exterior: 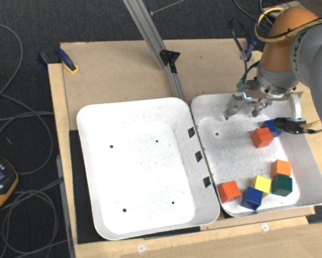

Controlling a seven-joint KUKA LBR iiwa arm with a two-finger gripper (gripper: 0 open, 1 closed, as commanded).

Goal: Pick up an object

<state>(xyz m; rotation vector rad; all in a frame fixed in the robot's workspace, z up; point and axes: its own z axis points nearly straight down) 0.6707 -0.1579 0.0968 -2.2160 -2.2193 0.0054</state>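
- Camera view: the gripper hangs over the far part of the right bin, near that bin's far edge. Its two fingers are splayed wide apart with nothing between them.
- The nearest candidate is a red-orange block, lying toward the near edge and slightly to the right of the gripper, close but apart from it. A blue object sits just behind the block, touching or almost touching it, close to the bin's right wall.
- The block looks roughly cubic, so I judge no long axis matters. Its left side faces bare bin floor, while the blue object crowds its far-right side.
- Other blocks gather at the bin's near edge, well apart from the gripper: an orange block toward the near-left corner, a blue block, a yellow block, a green block and a second orange block. These stand close together, leaving little finger room.
- The left bin lies across the divide, away from the arm.
- A short move toward the near-right, then down, seems called for.
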